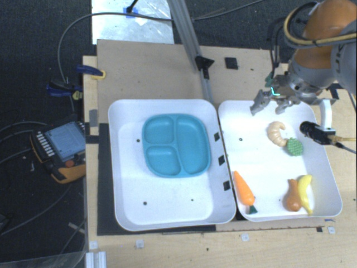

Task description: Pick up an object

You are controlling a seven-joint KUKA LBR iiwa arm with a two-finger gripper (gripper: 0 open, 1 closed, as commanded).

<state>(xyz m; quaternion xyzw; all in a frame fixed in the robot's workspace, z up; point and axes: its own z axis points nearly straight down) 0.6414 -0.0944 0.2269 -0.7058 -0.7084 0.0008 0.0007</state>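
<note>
Croissant: pale crescent, long axis near vertical, horns pointing right; claw spread wide, just above it.

The arm is grey, rounded and bulky, capped by a broad orange band. Yellow and black cables loop around that band. Below it sits a grey wrist block with a small teal light, ending in two slim metallic grey fingers.
</note>
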